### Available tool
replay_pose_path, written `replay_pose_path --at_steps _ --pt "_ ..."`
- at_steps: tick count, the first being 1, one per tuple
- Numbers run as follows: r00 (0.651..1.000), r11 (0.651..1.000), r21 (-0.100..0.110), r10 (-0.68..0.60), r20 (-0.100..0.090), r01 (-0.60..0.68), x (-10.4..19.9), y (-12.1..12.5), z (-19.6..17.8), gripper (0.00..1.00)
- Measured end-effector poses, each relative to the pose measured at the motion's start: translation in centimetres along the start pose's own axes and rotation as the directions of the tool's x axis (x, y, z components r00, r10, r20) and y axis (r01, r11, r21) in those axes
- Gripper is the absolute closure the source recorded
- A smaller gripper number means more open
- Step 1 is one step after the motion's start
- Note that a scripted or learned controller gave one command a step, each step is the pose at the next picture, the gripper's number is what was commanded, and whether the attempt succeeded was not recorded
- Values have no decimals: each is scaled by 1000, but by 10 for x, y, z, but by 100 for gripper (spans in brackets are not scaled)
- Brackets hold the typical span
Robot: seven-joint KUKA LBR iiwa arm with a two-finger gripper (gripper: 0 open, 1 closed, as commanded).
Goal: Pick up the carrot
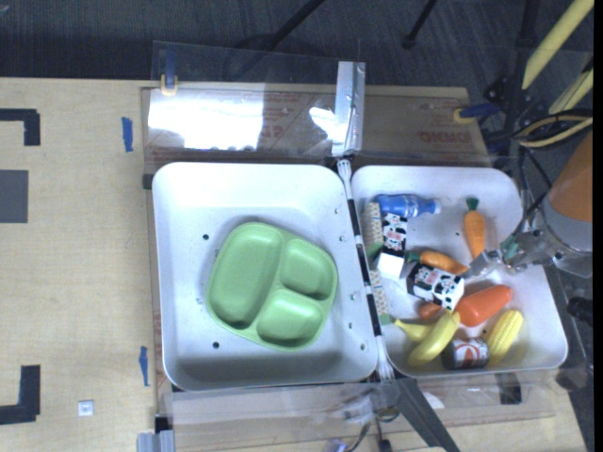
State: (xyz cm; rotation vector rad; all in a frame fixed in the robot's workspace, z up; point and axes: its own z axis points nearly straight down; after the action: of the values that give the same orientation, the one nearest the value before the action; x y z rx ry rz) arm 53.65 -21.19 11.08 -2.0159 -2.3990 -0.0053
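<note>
Wooden counter (75, 281) carries two bins, and the carrot (474, 233) lies ungrasped in the right bin (551, 342), claw (513, 252) beside it, grip state unreadable.

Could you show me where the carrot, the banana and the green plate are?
carrot (474, 233): camera view, middle of its orange body, right bin.
banana (431, 339): camera view, middle of its yellow curve, right bin.
green plate (271, 283): camera view, ridge between its compartments, left bin.
</note>
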Motion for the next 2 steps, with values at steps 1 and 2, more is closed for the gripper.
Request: replay_pose_path --at_steps 1,2 --pt "993 993 -8 -115 3 115 -3 52 24 0" --pt "993 993 -10 -114 10 114 -6 53 13 100"
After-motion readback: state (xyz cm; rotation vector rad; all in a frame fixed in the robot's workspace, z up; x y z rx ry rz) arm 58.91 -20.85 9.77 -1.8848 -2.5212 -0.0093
